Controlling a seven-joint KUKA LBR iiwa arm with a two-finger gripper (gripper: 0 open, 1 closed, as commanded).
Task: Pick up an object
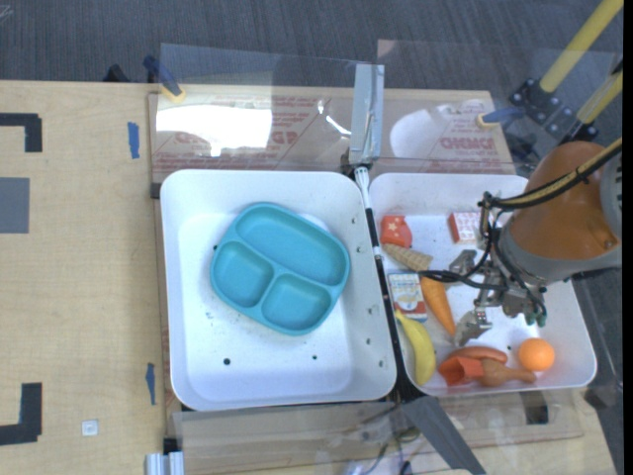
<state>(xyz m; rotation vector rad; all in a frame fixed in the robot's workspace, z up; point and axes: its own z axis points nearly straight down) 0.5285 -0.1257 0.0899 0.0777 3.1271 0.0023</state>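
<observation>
Long orange plastic carrot (438,303) sits just beside our tool (475,317), whose spread we can't tell, so we'd drop straight and pinch across its middle.

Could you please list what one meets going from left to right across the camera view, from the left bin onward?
Blue divided plate → banana → carrot → gripper → orange.

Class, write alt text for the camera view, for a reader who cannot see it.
A grey and orange robot arm lowers its tool into the right white bin, over toy food including a carrot, banana and orange. The left bin holds a blue divided plate.
</observation>
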